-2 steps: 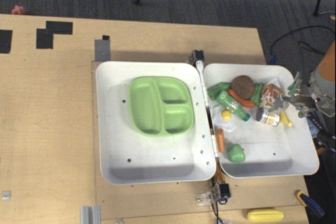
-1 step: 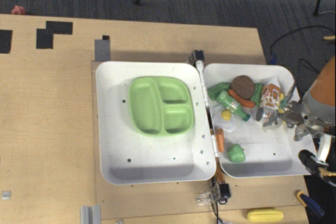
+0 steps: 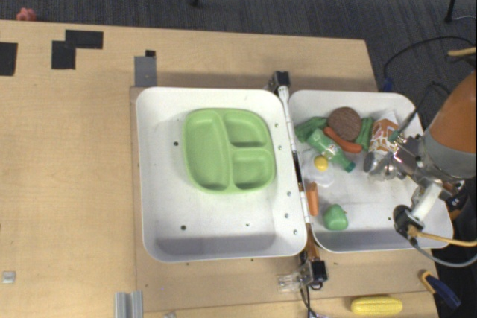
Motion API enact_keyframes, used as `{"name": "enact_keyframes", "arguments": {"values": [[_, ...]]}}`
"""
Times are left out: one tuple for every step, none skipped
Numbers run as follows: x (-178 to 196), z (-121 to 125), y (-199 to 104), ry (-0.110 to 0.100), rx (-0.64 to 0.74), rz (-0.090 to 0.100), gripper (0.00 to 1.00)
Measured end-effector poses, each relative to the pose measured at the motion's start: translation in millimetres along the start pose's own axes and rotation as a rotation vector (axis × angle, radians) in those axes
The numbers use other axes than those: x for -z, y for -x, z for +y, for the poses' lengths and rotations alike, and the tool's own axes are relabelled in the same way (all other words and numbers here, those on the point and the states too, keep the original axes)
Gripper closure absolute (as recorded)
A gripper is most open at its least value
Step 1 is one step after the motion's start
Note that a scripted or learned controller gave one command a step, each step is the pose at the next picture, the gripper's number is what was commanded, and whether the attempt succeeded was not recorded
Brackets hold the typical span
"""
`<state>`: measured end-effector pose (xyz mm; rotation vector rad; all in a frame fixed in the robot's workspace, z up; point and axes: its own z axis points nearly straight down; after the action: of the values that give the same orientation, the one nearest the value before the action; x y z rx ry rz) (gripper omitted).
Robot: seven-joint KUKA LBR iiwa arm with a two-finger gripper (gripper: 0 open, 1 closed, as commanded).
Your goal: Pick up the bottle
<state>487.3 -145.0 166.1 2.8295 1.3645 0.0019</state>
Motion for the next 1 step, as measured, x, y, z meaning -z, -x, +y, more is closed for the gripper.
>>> {"name": "enact_keyframes", "arguments": {"values": [[-46.1, -35.5, -43.2, -0.004, -0.299, 0.000, 0.00]]}}
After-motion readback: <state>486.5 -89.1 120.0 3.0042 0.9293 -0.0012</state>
